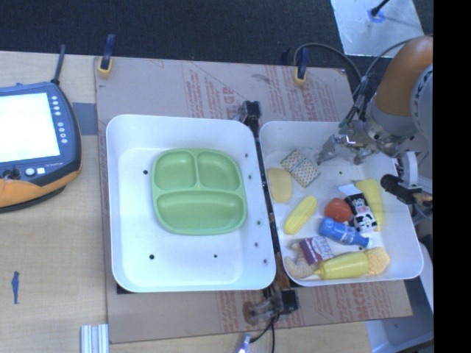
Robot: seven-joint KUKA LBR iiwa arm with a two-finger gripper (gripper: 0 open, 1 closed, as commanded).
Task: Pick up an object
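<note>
Arm (408, 79) at upper right of the frame, bent down into right bin (412, 263), gripper (340, 147) open and empty over bin's upper part, toys (335, 230) below it, lower right.

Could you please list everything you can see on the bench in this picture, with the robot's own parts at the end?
Shallow white bins: 2, white, side by side on the bench.
Green three-compartment plastic plate: 1, green, in the left bin.
Small toys: about ten, mostly yellow, plus red, blue and patterned, in the right bin.
Yellow corn cob toy: 1, yellow, middle of the right bin.
Handheld control pendant with a white screen: 1, grey and orange, left of the bins.
Clamps: 2, yellow, on the cardboard's far edge.
Robot arm: 1, grey and orange, from the right.
Gripper: 1, over the right bin's far part.
</note>
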